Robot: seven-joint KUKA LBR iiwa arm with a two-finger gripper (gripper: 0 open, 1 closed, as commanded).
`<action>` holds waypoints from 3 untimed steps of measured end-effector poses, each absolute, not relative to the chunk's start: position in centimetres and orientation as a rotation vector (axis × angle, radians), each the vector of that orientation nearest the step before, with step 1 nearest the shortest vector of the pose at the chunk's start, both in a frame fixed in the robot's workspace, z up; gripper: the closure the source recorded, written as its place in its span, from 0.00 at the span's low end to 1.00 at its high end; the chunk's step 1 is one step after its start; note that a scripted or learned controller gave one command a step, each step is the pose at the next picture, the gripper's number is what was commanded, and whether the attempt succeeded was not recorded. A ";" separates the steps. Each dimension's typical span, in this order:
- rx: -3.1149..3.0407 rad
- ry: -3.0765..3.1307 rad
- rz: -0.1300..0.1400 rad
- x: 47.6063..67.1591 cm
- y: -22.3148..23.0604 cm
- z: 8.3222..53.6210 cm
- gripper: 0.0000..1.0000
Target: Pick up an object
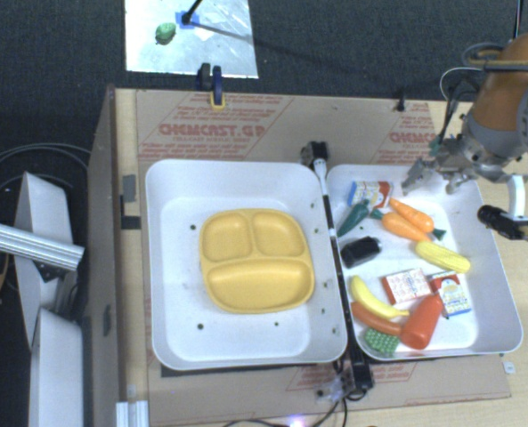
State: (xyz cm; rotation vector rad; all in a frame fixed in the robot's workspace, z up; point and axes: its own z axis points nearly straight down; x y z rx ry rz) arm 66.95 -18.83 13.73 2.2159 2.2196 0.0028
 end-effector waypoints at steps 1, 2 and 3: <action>2.216 2.219 0.005 64.2 -17.8 11.1 0.00; 2.224 2.232 -0.019 66.6 -12.7 8.5 0.00; 2.217 2.221 0.002 63.3 -13.1 12.8 0.00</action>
